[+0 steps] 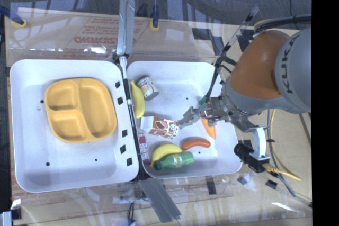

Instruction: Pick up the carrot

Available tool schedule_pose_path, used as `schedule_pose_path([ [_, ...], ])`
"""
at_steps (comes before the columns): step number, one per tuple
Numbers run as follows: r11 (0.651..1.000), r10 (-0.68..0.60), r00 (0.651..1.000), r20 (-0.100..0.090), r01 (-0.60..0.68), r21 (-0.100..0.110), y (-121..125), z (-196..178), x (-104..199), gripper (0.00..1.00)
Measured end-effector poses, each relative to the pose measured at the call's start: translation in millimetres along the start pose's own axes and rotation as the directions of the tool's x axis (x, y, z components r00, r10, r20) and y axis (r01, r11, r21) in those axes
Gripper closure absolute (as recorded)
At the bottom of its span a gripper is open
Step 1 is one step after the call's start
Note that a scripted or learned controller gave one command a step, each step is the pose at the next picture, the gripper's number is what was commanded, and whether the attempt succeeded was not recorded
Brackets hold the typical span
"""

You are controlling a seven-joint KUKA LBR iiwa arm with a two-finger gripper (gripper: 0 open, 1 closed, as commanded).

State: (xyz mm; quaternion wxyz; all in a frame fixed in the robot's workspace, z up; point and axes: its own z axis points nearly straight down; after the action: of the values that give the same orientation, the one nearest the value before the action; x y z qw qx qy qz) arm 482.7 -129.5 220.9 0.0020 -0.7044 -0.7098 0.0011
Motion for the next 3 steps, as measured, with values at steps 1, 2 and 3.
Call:
schedule_pose_path([
  [1, 0.976, -0.217, 0.976, 0.002, 0.217, -0.002, 96.5, 27.1, -51.4, 0.0],
  [2, 0.941, -0.337, 0.941, 0.001, 0.337, -0.001, 77.9, 36.1, -80.8, 0.0],
  [3, 0.943, -0.333, 0.943, 0.001, 0.333, -0.001, 95.4, 119.6, -80.2, 0.0],
])
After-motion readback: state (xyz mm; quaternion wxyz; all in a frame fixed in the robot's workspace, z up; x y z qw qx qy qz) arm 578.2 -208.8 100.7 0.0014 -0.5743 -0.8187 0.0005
